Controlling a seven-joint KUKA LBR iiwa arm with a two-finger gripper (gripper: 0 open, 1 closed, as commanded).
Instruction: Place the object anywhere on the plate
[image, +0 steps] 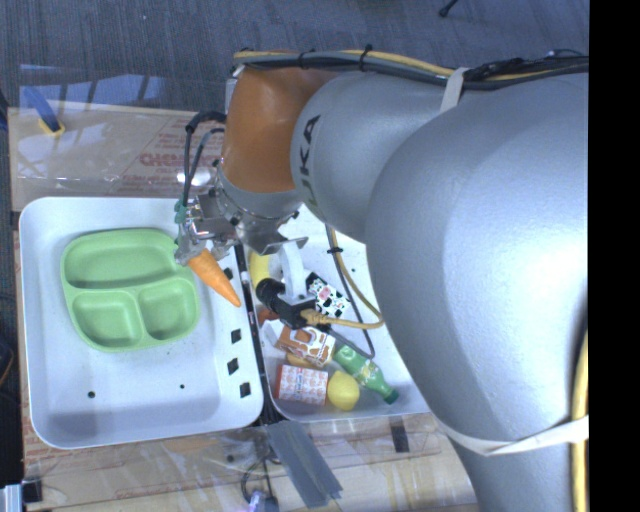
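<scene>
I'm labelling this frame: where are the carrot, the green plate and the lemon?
carrot (216, 276): camera view, middle of its orange body.
green plate (110, 262): camera view, floor of large compartment.
lemon (343, 392): camera view, centre of yellow skin.

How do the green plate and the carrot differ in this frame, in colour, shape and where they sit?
The plate is pale green; the carrot is orange. The plate is broad, rounded and split into three compartments, while the carrot is a small tapered cone. The plate lies flat in the left bin; the carrot hangs tilted at the gripper, just past the plate's right edge, point down and to the right. Both are over the left bin.
</scene>
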